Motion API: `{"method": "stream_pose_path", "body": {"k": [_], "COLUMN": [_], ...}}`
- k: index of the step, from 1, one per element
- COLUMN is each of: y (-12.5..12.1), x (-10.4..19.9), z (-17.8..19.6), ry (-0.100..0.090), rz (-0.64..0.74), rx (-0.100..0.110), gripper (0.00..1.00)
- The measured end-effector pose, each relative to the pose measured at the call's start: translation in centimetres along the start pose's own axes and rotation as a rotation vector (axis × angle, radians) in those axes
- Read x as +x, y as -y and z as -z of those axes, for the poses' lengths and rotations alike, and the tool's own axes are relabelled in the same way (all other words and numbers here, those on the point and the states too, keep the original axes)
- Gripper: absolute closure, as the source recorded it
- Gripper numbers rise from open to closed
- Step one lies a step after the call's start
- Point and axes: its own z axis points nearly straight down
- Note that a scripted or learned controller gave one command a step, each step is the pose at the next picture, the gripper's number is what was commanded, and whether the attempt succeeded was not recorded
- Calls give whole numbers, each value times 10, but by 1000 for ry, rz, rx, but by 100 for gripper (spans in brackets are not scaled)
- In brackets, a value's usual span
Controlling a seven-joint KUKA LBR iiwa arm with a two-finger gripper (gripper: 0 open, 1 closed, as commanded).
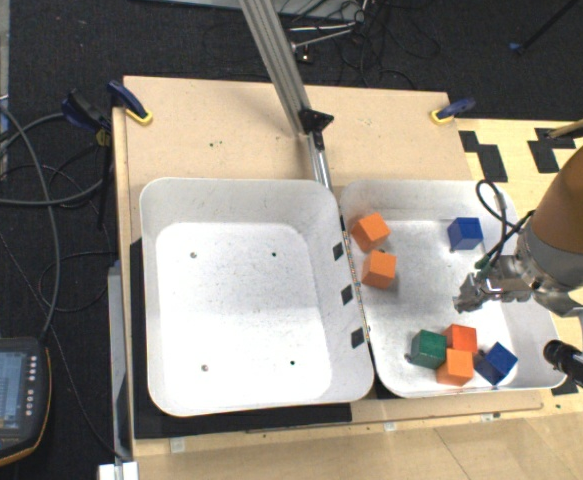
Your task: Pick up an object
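Observation:
The right bin (411, 196) holds several small blocks. Two orange blocks (371, 230) (379, 269) lie near its left wall, and a blue block (464, 233) sits toward the back. At the front, a green block (429, 348), two more orange blocks (462, 337) (456, 367) and a second blue block (496, 362) are clustered together. My gripper (470, 296) hangs over the right half of this bin, just above and behind the front cluster and in front of the back blue block. Nothing is visibly held in it.
The left bin (241, 288) sits beside the right one, their walls touching along the middle. A metal pole (276, 53) slants in from the top to the bins' shared back corner. Clamps (131, 103) (453, 111) hold the bench board's back corners.

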Motion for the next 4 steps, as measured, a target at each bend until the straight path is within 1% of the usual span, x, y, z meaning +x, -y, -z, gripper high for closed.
{"method": "stream_pose_path", "body": {"k": [1,2,3,4], "y": [2,0,-13,-38], "x": [-9,-9,44,94], "z": [58,108,93,96], "ry": [1,0,-3,-3], "rz": [0,1,5,5], "rx": [0,0,7,4], "gripper": [100,100,100,100]}}
